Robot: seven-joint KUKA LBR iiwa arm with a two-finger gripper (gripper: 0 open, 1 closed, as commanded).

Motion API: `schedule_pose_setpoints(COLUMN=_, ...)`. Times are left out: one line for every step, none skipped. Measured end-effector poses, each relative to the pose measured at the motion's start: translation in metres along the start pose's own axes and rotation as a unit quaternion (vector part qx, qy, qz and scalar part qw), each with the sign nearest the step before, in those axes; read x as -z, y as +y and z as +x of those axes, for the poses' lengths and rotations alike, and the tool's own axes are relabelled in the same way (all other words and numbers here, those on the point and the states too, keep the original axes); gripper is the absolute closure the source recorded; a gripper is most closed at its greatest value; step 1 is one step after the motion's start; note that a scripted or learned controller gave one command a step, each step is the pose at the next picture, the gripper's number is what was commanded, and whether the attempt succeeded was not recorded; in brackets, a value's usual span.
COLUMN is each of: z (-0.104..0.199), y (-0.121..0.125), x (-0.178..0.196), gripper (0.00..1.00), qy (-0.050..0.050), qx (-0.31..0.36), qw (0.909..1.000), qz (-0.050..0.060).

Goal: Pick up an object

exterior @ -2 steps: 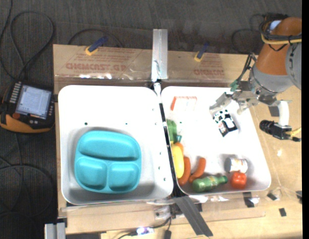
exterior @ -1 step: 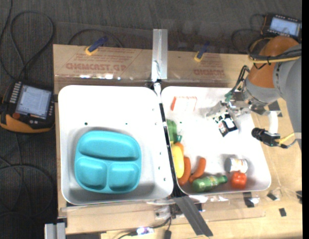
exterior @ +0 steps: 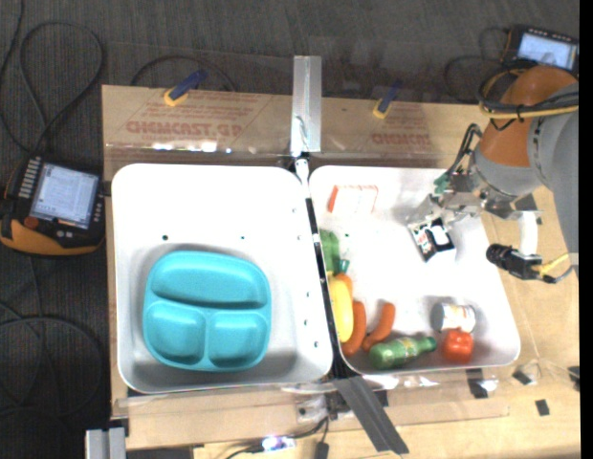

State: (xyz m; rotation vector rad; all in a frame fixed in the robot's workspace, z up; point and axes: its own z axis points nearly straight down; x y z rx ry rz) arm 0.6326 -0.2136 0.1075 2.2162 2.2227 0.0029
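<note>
Seemingly mid-pick: gripper in the right bin, pinching a small black-and-white object, barely raised. Left to do: lifting clear. Other toys untouched.

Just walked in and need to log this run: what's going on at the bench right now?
The grey KUKA arm reaches in from the right, its gripper low over the upper part of the right bin. A small black-and-white object sits right at the gripper; whether it is gripped is unclear. Toy foods lie along that bin's lower edge, and a blue divided tray rests in the left bin.
</note>
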Motion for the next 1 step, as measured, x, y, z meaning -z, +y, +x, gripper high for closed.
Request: schedule_pose_setpoints(z=0.0389, y=-0.0292, x=0.0859, gripper=1.0, qy=0.0, qx=-0.032, qw=0.9995, qz=0.002)
